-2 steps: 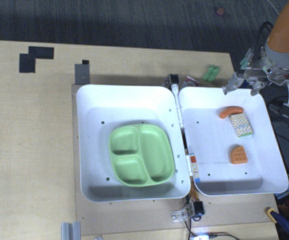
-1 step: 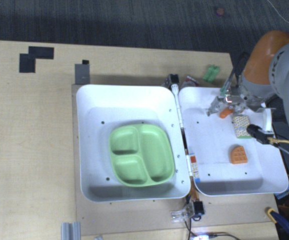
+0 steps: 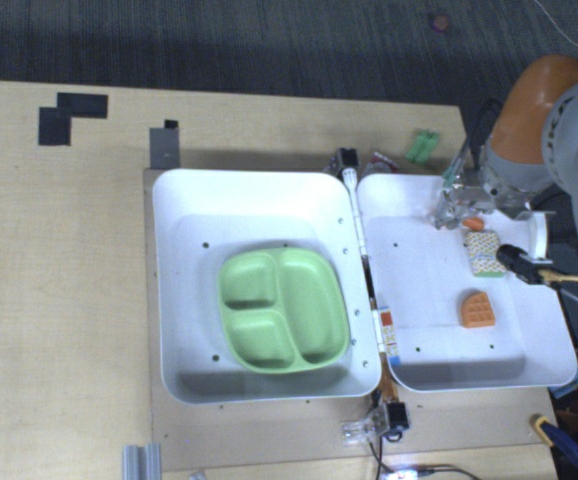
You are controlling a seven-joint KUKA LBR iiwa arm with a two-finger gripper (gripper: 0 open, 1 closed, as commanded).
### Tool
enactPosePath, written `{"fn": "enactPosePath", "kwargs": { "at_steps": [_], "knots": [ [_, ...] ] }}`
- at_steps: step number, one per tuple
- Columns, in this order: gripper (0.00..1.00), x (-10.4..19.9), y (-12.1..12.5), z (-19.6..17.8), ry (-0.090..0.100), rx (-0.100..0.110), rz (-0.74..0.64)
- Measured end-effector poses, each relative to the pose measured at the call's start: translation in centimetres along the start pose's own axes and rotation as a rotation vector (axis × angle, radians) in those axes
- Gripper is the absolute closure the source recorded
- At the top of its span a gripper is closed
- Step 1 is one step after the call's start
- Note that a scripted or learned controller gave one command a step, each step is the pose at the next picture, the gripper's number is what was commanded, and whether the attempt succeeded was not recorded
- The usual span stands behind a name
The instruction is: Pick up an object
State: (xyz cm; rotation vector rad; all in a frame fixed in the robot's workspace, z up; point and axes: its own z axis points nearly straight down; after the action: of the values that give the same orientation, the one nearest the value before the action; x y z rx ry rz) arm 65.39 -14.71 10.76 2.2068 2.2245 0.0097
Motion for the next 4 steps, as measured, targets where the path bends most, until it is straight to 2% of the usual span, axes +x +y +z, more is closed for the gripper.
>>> {"fn": "enactPosePath", "kwargs": {
  "at_steps": [1,2,3,4],
  "knots": [
    [0.0,0.0,0.0,0.0,0.0,0.001,-0.001],
    [1.0,0.1,0.2,-1.2,0.0,-0.005,-0.003],
    [0.0,0.1,0.1,-1.1,-0.001,-0.004,-0.004],
    [0.0,1.6,-2.7,2.2,0.001,0.005,0.006]
  ]
}}
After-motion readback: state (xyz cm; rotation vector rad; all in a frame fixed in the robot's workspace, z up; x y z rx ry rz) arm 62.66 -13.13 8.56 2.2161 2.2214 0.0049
